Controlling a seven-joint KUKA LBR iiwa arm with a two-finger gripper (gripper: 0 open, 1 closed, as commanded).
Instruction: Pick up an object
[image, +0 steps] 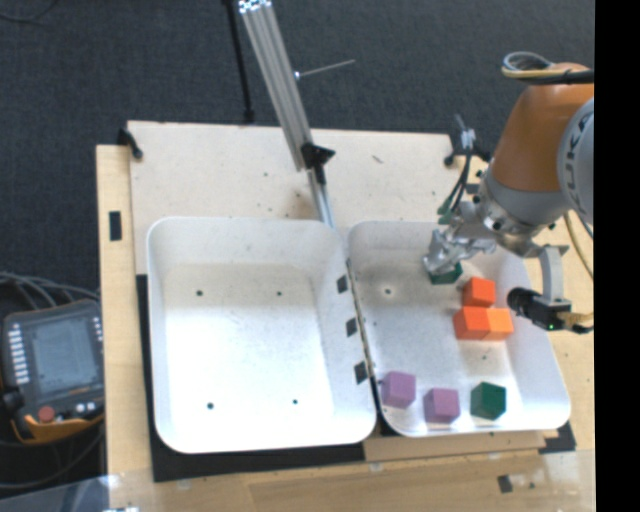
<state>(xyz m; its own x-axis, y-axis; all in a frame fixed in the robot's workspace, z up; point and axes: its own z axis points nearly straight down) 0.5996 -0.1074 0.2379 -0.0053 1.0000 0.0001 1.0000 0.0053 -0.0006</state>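
While the gripper (441, 262) hangs low in the right bin (535, 405), its fingers clasp a small dark-green block (447, 272).

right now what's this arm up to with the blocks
The arm's gripper is down in the right bin, at a small dark green object near the bin's far side. Two orange blocks, two purple blocks and a green block lie untouched in the same bin.

Two white bins (250, 235) — orange blocks (478, 292) three, purple blocks (399, 388) two, green blocks (488, 400) two.
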